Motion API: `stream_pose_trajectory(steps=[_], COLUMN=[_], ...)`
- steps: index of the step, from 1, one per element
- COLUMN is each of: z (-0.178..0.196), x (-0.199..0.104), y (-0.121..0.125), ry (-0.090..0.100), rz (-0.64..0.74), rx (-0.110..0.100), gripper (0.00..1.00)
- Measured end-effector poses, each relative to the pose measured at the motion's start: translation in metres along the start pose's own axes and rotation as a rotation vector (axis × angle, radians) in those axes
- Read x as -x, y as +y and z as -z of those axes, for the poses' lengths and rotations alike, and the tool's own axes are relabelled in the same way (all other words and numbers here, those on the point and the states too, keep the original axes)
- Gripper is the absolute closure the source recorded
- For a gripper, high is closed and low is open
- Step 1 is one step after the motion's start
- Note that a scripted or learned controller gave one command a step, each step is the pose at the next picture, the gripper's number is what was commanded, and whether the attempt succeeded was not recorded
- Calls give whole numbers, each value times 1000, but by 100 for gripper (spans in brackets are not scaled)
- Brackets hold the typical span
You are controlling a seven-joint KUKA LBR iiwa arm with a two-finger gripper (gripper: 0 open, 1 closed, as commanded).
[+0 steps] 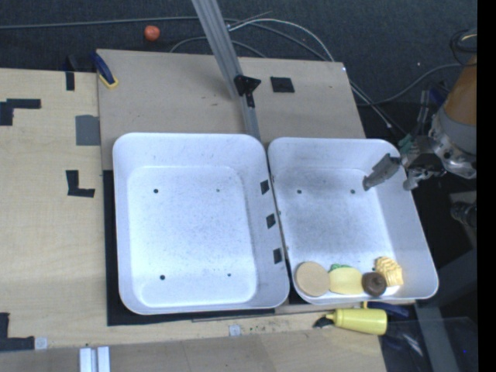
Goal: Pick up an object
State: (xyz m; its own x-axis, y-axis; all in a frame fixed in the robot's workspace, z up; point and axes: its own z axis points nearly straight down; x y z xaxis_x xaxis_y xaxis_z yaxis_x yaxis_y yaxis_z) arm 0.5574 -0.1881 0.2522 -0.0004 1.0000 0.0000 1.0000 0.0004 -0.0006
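Nearest to the camera, just outside the front edge of the right bin (403,208), a yellow bottle-like object (358,320) lies on its side on the bench. Inside this bin, all the small objects are gathered along the front wall: a tan round disc (312,278), next to it a pale yellow rounded piece (346,280) with a bit of green (338,268) behind it, then a dark brown round item (374,284), and a yellow ridged piece (389,270) close to the front right corner. They touch each other or nearly so. I cannot say exactly what each one is.

The gripper (395,170) is over the right edge of the same bin, toward its back part, well apart from the objects. Its two fingers seem spread, one dark finger (378,171) pointing into the bin, and nothing is between them.

The left bin (128,208) stands beside it. A small orange ball (152,32) lies far behind the bench.

In my judgement the task is only at its beginning: no object is grasped or lifted. What is left is to move to the front wall, go down on one item, close, and lift. The crowding near the wall may make the grasp difficult.
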Motion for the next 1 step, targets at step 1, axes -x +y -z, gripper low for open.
stream_pose_trajectory(steps=[1], z=[10], x=[0], y=[0], ry=[0], rz=[1], rx=[0], gripper=[100])
